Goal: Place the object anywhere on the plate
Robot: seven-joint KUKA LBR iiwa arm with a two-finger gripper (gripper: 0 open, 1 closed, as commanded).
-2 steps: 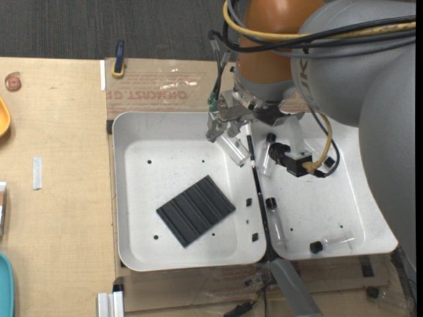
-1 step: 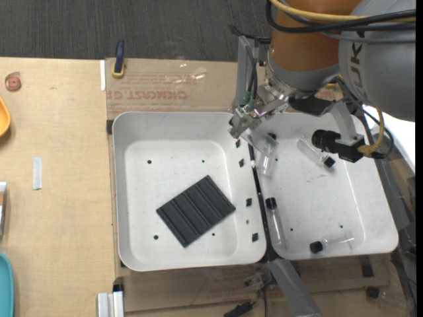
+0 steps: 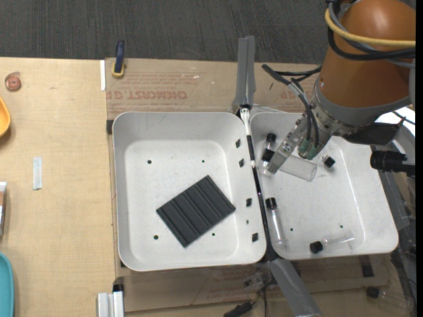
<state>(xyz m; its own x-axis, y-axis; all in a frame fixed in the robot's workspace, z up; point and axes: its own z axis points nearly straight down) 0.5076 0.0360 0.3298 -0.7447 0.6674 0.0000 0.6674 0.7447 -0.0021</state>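
Item under inspection: a clear tube point(image 3: 295, 168), taken to be the task's object because it is the piece lying nearest the gripper. It rests on the floor of the right bin point(image 3: 370, 197), to the right of the plate point(image 3: 196, 210) and somewhat further up the view, with the bins' shared wall between the two. Its long axis runs roughly across the view, one end pointing back toward the plate, the other away from it. The body is transparent and pale against the white floor, so its outline is faint; a black cap point(image 3: 268, 155) sits at or close to its plate-side end, though whether that cap belongs to it cannot be confirmed. The gripper point(image 3: 299, 156) stands directly over the tube, on the side away from the plate's near edge, at or just above its upper flank. Whether the gripper is released or clenched cannot be determined, and no grasp of the tube can be certified. Judgement: the coming move depends on the tool closing across the tube's short dimension, then carrying it leftward and slightly down the view, over the wall, to the plate. The plate is dark, ribbed and rectangular, lying skewed in the left bin point(image 3: 132, 177). Further right of the plate lie two more capped tubes, one point(image 3: 274, 224) along the shared wall and one point(image 3: 334, 243) by the near rim, and a small black block point(image 3: 328, 162).
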